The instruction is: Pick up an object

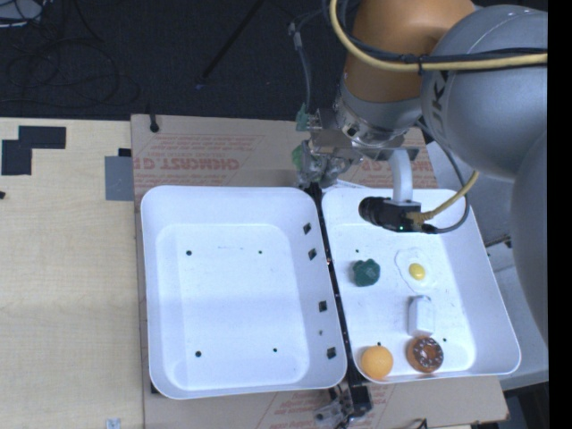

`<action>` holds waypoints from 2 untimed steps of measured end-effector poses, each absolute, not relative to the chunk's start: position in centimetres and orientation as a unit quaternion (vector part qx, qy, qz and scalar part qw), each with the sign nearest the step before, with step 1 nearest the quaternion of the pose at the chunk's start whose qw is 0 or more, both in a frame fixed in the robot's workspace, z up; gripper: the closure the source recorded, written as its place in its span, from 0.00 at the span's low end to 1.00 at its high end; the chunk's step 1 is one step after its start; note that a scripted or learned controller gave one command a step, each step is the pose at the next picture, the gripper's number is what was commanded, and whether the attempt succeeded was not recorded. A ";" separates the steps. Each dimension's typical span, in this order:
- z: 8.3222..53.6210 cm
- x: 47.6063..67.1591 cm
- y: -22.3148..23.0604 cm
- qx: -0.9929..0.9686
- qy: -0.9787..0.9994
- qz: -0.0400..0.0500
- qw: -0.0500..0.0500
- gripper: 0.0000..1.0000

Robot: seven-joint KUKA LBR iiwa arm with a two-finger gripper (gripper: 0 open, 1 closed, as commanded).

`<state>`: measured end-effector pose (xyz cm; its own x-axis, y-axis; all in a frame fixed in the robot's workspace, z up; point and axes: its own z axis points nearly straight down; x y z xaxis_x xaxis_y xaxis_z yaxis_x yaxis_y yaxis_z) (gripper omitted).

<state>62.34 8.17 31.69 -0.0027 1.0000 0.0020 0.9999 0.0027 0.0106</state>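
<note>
Hovering over the bins' far edge, my fingers sit too blurred to tell their state. Right bin holds five objects: green lump, fried egg, white block, orange ball, donut.

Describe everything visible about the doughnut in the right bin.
The doughnut is a small brown ring with pale speckles like sprinkles, probably a toy. It lies flat near the front edge of the right bin, right of the orange ball with a small gap between them, and just in front of a white block. Nothing grips it.
</note>
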 end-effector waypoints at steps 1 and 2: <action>21.0 64.3 12.2 0.706 0.708 -0.004 -0.003 1.00; 31.1 64.5 17.2 0.705 0.709 0.004 0.001 1.00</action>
